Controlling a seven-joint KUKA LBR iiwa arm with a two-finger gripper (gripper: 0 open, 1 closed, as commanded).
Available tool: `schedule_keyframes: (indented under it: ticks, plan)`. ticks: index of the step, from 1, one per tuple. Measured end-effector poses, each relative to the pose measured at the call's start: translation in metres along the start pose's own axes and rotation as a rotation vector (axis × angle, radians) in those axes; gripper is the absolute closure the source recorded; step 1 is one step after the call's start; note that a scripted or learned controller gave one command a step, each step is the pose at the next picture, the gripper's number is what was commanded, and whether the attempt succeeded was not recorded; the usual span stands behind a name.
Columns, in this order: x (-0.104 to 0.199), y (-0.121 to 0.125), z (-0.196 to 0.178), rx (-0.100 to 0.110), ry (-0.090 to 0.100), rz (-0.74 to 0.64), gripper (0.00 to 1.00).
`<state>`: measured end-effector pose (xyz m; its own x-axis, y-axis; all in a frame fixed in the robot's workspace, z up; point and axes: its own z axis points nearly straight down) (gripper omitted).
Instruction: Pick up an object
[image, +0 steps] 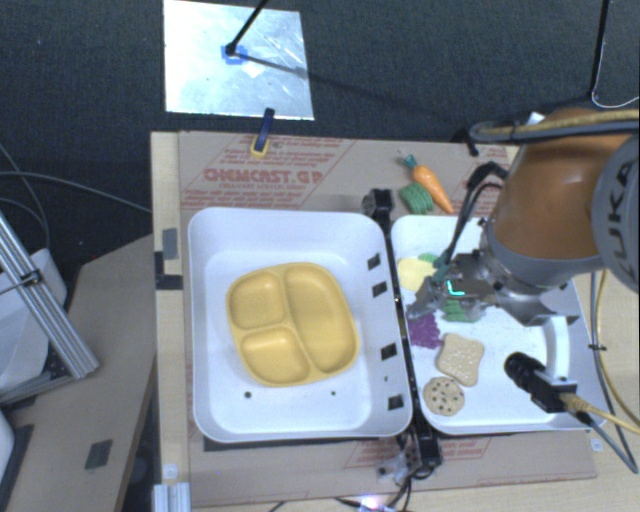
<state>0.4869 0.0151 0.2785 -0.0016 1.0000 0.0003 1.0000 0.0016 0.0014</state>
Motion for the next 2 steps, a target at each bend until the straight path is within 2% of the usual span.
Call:
schedule_keyframes:
  ticks: [1,2]
  plan:
    - [-0.007,0.000,0.004,0.000,0.000,0.001,0.00]
    - [-0.048,-0.001,0.086,0.007,-0.001,0.005,0.00]
